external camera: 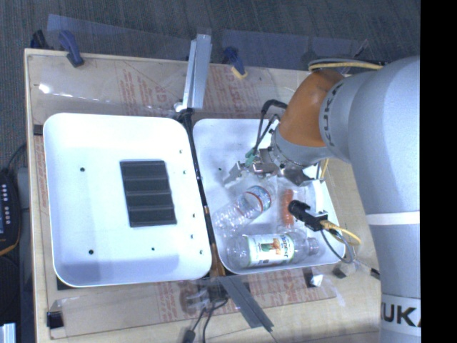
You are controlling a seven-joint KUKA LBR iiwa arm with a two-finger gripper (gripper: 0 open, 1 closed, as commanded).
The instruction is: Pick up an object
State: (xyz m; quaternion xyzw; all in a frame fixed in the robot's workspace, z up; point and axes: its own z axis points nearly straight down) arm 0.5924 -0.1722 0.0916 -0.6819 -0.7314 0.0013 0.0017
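My gripper (241, 168) reaches down into the right bin (214, 138), near its middle, under the orange wrist band (303, 116). Just below it lies a clear plastic bottle (246, 204), on its side and slanted. A second clear bottle with a green and white label (275, 249) lies along the bin's near wall. A small orange object (285, 207) lies right of the first bottle, partly hidden by a black part of the arm (307, 215). Nothing is visibly lifted off the bin floor.
The left bin (78, 141) holds a black ridged rectangular block (148, 193) near its middle. A metal bar (196, 70) stands up at the far end of the gap between the bins. The arm's grey body (378, 156) covers the right bin's right side.
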